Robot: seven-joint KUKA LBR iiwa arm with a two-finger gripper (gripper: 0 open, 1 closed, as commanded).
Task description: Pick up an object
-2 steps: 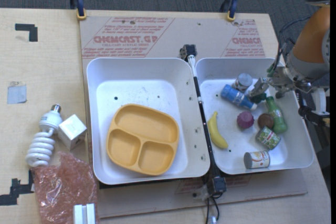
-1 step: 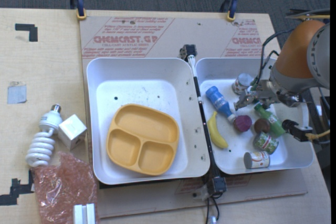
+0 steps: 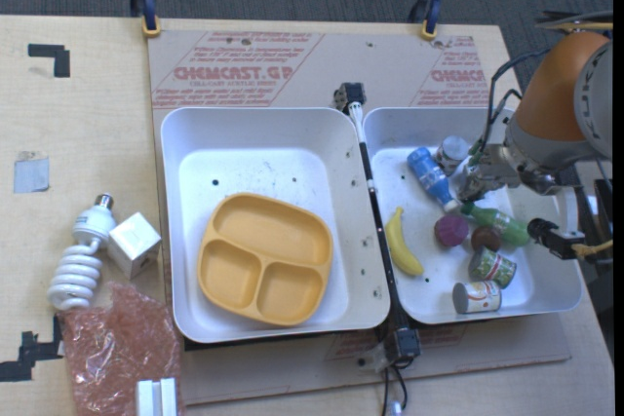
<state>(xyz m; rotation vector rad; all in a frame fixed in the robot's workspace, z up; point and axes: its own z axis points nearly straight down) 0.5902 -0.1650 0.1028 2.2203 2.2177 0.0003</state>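
Far to the left of the jaws, on the bare desk (image 3: 78, 112), a spiral light bulb (image 3: 80, 260) lies beside a small white cube (image 3: 136, 241), with a crumpled pink plastic bag (image 3: 117, 346) just below them. Nearer, but still well left of the jaws, the left bin (image 3: 263, 127) holds a yellow divided tray (image 3: 265, 258) lying flat on its floor.

Across the rim that the bins share, the right bin (image 3: 556, 292) carries the clutter. A banana (image 3: 403, 244) lies lengthwise down and to the left of the jaws, well apart from them. A blue bottle (image 3: 430, 175) lies tilted just left of the jaws, with a small clear cup (image 3: 453, 151) above it. A purple round fruit (image 3: 450, 231) sits below the jaws, a dark brown one (image 3: 487, 238) beside it, and a green bottle (image 3: 499, 221) lies across between them, close under the gripper. Lower still, a green-labelled can (image 3: 492, 266) and a white-and-red can (image 3: 478, 297) lie on their sides near the bin's front wall.

The gripper (image 3: 480, 178) reaches in from the right, low over the bin near the blue bottle's lower end and the green bottle's top. Whether the jaws stand apart or together cannot be told, as they merge with the wrist and cables, and nothing can be seen held between them.
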